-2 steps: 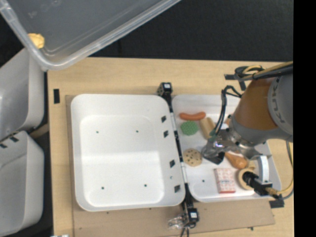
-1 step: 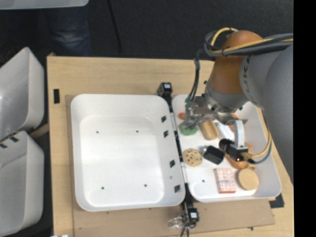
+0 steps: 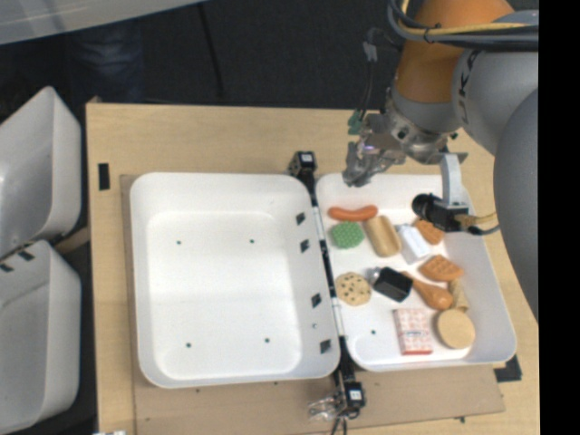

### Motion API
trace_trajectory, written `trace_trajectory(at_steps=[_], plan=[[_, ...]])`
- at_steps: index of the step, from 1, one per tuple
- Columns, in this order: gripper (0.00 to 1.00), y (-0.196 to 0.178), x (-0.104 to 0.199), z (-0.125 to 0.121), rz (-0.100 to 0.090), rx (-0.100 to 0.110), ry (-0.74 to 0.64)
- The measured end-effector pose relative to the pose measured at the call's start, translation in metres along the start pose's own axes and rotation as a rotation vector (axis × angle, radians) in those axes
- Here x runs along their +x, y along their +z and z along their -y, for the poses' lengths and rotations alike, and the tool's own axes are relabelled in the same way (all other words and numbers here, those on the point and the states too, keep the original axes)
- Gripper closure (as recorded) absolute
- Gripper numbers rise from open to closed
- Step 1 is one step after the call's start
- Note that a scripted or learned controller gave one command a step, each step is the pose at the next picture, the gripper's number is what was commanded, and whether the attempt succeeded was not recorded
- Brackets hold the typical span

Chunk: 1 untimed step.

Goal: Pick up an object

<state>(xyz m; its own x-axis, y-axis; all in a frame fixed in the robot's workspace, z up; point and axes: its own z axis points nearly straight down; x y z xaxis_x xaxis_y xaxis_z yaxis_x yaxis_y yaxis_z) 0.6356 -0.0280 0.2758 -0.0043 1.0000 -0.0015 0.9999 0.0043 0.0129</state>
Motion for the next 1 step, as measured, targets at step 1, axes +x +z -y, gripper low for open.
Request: trace_trajectory(at_steps=[1], plan=[[1.00, -0.1174, 0.0423, -0.0207, -0.002, -0.004, -0.003]])
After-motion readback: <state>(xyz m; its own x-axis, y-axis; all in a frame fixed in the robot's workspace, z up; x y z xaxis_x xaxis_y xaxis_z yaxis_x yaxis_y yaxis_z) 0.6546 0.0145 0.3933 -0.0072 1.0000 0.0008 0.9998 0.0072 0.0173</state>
